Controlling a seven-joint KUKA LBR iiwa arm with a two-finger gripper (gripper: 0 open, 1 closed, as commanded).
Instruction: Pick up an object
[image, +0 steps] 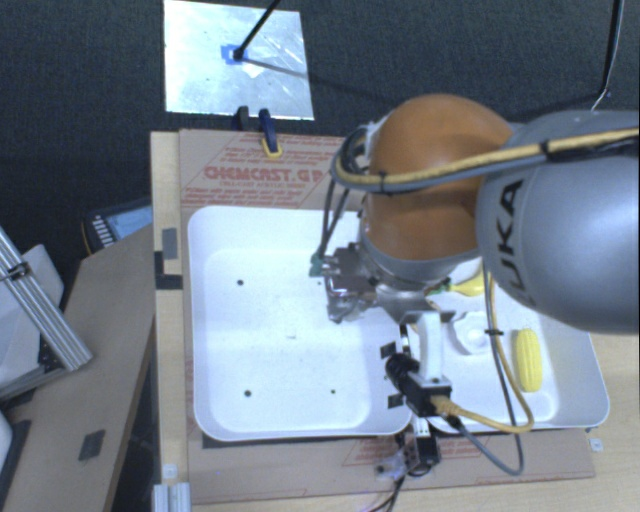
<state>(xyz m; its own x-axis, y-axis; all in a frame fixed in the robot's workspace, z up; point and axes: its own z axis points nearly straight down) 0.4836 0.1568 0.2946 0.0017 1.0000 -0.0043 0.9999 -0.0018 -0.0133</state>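
Dark, speckled carpet-like floor (80, 110) fills the upper part of the frame. A shiny metal sheet (237, 58) lies on it at the upper centre, with a small blue piece on its surface. The bench (110, 330) of pale wood runs along the left and bottom. At the left edge sits a slanted aluminium rail (40, 310). A brown cardboard sheet (255, 165) with red lettering covers the bench top.

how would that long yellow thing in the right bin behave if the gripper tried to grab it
The yellow object looks elongated and rounded, so it would probably roll sideways if nudged. Its surface looks smooth, perhaps slippery between fingers. It lies flat on the right bin floor, so tipping seems unlikely. Its weight can't be judged.
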